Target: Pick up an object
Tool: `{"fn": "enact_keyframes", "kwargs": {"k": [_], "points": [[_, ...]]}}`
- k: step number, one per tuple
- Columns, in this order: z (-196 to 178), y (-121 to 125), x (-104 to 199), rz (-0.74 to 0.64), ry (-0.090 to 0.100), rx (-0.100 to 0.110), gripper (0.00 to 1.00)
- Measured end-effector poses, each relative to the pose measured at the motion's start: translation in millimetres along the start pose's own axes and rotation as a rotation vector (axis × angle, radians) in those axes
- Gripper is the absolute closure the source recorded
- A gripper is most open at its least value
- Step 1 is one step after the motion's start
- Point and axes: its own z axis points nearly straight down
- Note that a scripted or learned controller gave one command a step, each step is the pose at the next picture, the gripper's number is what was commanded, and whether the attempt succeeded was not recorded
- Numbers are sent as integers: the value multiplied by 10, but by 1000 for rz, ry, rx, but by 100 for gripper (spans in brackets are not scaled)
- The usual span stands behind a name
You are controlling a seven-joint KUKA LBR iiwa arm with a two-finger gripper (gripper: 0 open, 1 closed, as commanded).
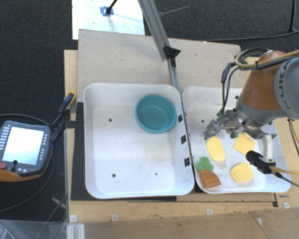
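Dark carpet surrounds the bench [124, 59], and a teach pendant [20, 151] lies on the floor at the left of my camera view. On the bench I see two shallow white bins side by side. My left bin [99, 178] carries one teal bowl [156, 113], sitting upright near its far right corner. My right bin [284, 185] carries the small things: a pale yellow oblong piece [215, 148] left of centre, a second yellow piece [244, 144] just to its right, and a rounder yellow one [241, 173] nearer the front wall. A green leafy item [204, 163] lies against the bin's left wall, touching an orange-brown wedge [208, 179] in front of it.

My arm [284, 88] reaches in from the right, its orange band over the far side of the right bin. I see the hand [224, 128] low over that bin, just behind the oblong yellow piece and close to the second one. From this slant I cannot tell how its grasp is set, and I see nothing held in it.
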Motion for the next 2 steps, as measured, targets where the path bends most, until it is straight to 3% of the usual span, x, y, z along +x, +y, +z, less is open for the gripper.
{"fn": "enact_keyframes", "kwargs": {"k": [1, 2], "points": [[488, -7, 1, 0, 0, -1, 0], [357, 10, -2, 0, 0, -6, 100]]}}
